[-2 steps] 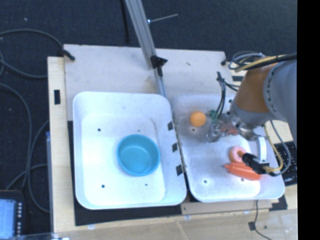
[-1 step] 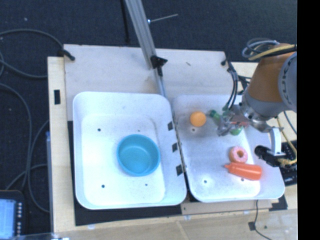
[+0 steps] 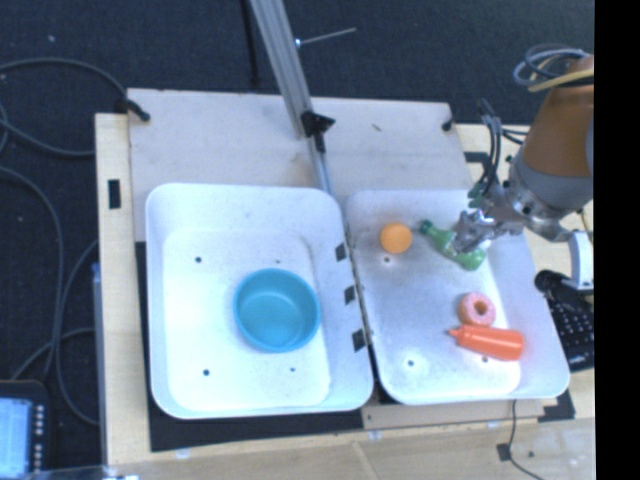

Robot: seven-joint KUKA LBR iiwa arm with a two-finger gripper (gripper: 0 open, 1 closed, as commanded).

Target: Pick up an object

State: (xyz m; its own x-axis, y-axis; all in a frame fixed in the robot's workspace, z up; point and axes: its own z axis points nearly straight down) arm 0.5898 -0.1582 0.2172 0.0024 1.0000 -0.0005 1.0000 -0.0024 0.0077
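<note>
In the right bin [image 3: 420, 378] lie an orange ball [image 3: 396, 238], a green bottle-shaped toy [image 3: 446, 244], a pink donut [image 3: 477, 309] and an orange carrot [image 3: 489, 342]. My gripper [image 3: 471, 231] hangs over the right end of the green toy, near the bin's far right side. The grey arm with its orange band reaches in from the right. A blue bowl [image 3: 276, 310] sits in the left bin [image 3: 190, 268].
A slanted metal pole [image 3: 285, 58] rises from the back of the bench between the bins. Black clips line the seam between the bins. A dark keyboard-like object [image 3: 570, 313] lies off the right bin's edge. Cables trail on the dark floor at left.
</note>
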